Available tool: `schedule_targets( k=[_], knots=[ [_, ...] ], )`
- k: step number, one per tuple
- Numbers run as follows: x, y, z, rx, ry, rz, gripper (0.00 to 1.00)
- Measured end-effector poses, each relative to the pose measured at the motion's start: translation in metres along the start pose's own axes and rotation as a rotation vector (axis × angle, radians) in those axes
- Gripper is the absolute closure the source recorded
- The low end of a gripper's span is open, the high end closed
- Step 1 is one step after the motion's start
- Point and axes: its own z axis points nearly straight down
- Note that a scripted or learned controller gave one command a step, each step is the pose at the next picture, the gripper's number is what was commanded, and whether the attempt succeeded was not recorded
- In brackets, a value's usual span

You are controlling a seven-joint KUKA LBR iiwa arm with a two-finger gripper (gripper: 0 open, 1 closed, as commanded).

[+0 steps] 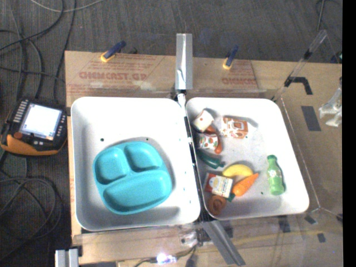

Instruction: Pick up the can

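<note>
A small can [209, 142] with a red and white label lies in the right bin [289, 143], close to its left wall. A white and brown block [203, 119] touches it from behind. A red and white carton [236, 127] lies just to its right, and a dark green piece [211, 161] sits in front of it.
Further forward in the right bin are a banana [238, 171], a carrot [245, 184], a small box [219, 185], a brown round piece [217, 205] and a green bottle [275, 175]. The left bin [83, 121] holds a blue divided plate [132, 175]. A pendant [38, 125] lies off the bench at left.
</note>
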Motion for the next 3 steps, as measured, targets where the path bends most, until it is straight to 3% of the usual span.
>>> schedule_targets(
  k=[1, 2, 3],
  knots=[
    [0.047, 0.06, -0.013, 0.001, -0.002, 0.083, 1.0],
    [-0.018, 0.019, -0.013, 0.002, 0.001, 0.038, 1.0],
    [0.008, -0.001, 0.059, 0.004, 0.001, -0.035, 1.0]
  ],
)
